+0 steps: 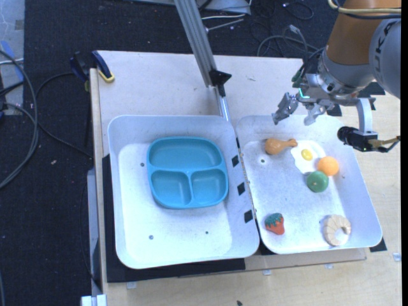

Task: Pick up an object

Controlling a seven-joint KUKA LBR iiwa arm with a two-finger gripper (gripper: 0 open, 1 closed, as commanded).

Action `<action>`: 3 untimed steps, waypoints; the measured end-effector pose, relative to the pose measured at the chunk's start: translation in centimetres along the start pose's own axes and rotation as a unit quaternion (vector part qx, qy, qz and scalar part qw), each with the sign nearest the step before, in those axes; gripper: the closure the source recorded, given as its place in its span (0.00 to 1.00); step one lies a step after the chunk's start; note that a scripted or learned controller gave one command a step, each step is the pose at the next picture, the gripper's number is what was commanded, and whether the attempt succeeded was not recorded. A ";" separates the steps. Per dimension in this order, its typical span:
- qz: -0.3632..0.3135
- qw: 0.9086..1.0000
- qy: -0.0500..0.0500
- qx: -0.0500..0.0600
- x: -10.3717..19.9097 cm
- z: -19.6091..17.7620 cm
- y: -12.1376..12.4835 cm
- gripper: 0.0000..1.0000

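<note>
Looking down at the bench, I have the gripper [298,111] hanging above the far rim of the right bin [357,212], its two fingers spread apart with nothing between them. By my reckoning the pick has not begun: every candidate lies untouched on the bin floor. The chicken drumstick [280,146] is nearest, just below the fingertips as I see it. Beside it sits the fried egg [305,158], with the orange [328,166] and the green ball [317,182] touching or nearly touching its near edge. The strawberry [275,223] and the shrimp [336,229] lie well apart at the near end. The left bin [127,234] carries a blue divided plate [188,173]. What is left, I judge, is everything: choose a target, descend, close, and lift.
</note>
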State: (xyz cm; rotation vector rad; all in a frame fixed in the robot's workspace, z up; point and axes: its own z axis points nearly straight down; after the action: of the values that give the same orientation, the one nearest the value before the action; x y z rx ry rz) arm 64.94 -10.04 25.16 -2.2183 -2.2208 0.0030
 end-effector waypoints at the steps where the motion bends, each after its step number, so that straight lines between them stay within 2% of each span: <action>1: 0.000 1.000 0.000 -0.002 0.0 -0.2 0.1 0.00; 2: 0.001 1.000 -0.001 -0.001 0.2 4.2 -0.4 0.00; 3: -0.001 1.000 -0.001 -0.001 0.7 9.0 0.5 0.00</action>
State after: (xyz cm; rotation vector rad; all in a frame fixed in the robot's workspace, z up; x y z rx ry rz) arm 65.37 -9.34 16.17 -2.2170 -2.2251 0.0023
